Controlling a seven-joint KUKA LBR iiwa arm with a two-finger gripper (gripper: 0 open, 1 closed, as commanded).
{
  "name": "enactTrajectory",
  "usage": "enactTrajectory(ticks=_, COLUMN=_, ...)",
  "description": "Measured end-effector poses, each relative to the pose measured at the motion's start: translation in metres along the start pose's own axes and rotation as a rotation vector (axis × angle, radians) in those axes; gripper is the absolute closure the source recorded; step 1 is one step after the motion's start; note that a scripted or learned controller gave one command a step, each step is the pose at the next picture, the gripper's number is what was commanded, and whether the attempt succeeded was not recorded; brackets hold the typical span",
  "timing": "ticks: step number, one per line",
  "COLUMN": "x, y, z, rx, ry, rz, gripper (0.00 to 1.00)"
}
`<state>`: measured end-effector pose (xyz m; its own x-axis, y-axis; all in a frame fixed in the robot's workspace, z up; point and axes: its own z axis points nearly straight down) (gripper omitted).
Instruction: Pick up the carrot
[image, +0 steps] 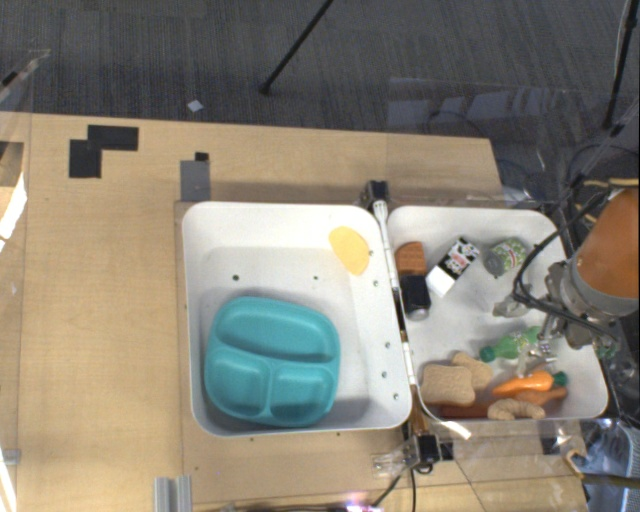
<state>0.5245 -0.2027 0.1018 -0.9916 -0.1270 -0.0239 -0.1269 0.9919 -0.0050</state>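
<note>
Camera view: carrot (527, 384) lies in right bin (470, 222), near its front right corner. Gripper (548, 347) hovers just above carrot; jaw state cannot tell. Bread slice (446, 382) left of carrot, tan biscuit (514, 409) in front, green item (510, 348) behind. Teal tray (270, 360) sits in left bin (280, 220).

The arm (610, 262) reaches in, pincer (548, 345) pointing down.

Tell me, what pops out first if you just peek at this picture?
The big teal divided plate fills the front of the left bin, with a yellow chip-like piece behind it. In the right bin, a bright orange carrot lies among the toy foods near the front, just below the gripper.
</note>
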Motion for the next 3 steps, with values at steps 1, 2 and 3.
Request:
enactTrajectory(ticks=1, x=0.018, y=0.027, z=0.01, rx=0.002, ry=-0.006, rz=-0.384, gripper=0.0)
enactTrajectory(ticks=2, x=0.01, y=0.107, z=0.011, rx=-0.003, ry=0.006, rz=-0.064, gripper=0.0)
enactTrajectory(ticks=3, x=-0.003, y=0.011, z=0.013, rx=0.004, ry=0.007, rz=-0.144, gripper=0.0)
